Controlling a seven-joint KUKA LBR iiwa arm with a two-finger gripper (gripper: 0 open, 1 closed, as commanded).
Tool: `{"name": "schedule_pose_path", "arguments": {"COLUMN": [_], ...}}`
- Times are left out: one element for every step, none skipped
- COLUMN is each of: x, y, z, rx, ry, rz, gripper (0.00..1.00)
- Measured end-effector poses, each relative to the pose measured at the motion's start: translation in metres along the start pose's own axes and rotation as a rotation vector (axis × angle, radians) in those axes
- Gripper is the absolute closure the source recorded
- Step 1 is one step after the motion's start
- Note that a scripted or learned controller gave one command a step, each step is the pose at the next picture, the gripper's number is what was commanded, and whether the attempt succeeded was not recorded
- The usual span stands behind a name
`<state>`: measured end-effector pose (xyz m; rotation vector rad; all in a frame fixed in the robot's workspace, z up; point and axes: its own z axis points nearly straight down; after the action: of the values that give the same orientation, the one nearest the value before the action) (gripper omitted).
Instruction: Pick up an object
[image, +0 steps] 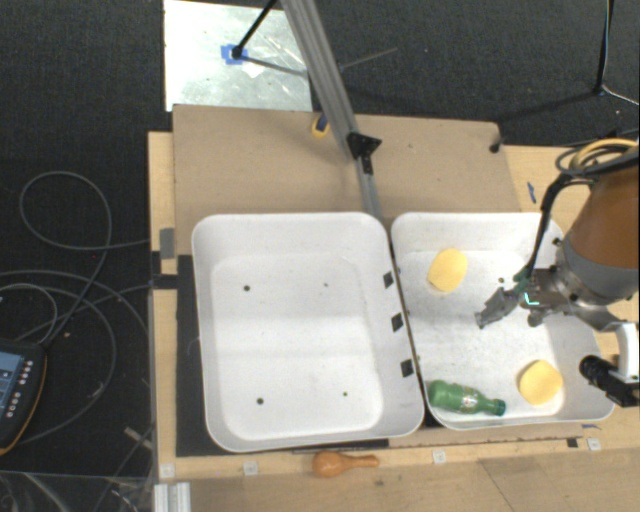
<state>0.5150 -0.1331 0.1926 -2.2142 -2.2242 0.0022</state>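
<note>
Hovering over right bin (480, 225), pincer (492, 312) btwn two yellow discs (447, 269).

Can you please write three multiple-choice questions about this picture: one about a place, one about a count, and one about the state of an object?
1. Where does the green bottle lie?
A. In the left bin
B. At the near edge of the right bin
C. On the floor

2. How many yellow round pieces are in the right bin?
A. One
B. Two
C. Four

3. How is the green bottle positioned?
A. Standing upright
B. Lying on its side
C. Held by the hand

Answers:
1. B, because the bottle rests along the right bin's near wall.
2. B, because one yellow piece lies toward the far side and another in the near right corner.
3. B, because it lies flat, apart from the hand, which hovers over the bin's middle.
</note>
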Motion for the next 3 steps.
{"name": "schedule_pose_path", "arguments": {"x": [0.000, 0.003, 0.000], "y": [0.001, -0.001, 0.005], "z": [-0.002, 0.040, 0.084], "rx": [-0.004, 0.000, -0.001], "ry": [-0.001, 0.000, 0.000], "rz": [0.002, 0.004, 0.004], "gripper": [0.00, 0.00, 0.00]}}
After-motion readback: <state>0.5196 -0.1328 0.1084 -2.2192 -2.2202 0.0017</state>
